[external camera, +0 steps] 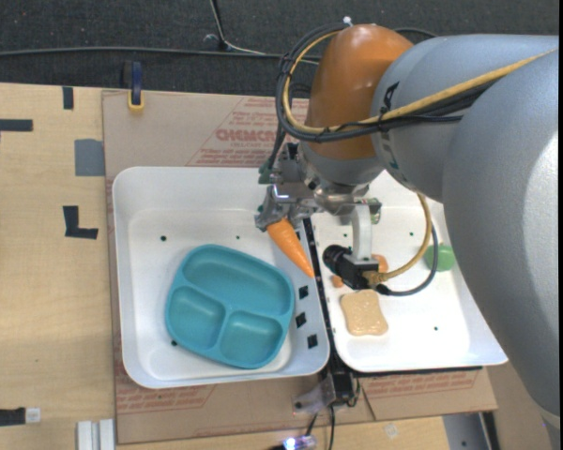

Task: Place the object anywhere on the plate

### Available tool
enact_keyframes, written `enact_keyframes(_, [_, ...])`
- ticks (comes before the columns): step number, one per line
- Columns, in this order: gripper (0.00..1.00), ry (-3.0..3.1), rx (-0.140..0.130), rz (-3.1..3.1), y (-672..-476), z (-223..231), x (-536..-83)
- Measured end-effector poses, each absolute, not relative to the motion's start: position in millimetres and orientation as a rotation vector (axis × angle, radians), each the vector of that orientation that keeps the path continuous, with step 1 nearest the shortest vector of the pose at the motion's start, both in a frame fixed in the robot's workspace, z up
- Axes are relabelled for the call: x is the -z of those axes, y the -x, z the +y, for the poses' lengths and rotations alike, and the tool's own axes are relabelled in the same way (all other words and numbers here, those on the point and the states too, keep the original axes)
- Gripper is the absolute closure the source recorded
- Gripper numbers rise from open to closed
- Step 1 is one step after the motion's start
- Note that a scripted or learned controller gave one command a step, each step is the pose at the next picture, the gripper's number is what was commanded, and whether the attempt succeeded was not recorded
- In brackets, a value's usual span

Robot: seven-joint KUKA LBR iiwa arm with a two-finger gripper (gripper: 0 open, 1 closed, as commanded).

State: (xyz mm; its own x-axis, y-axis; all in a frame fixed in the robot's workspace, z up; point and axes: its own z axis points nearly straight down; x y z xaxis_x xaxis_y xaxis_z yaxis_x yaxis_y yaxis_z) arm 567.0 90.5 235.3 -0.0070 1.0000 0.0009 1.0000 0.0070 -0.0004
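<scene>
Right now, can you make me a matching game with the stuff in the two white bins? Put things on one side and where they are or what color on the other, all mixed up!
Things:
1. plate
2. toy carrot
3. toast slice
4. green ball

Clues:
A. tan, lying in the right bin
B. orange, hanging under the gripper above the divide between the bins
C. peeking out by the arm at the right bin's far side
D. teal with three compartments, in the left bin

Pairs: 1-D, 2-B, 3-A, 4-C
</scene>
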Motion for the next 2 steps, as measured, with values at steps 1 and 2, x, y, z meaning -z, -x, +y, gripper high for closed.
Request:
enact_keyframes(1, [1.0, 2.214, 0.0, -2.227, -578.8, 137, -236])
enact_keyframes(2, [1.0, 2.216, -0.002, -2.227, -599.0, 178, -217])
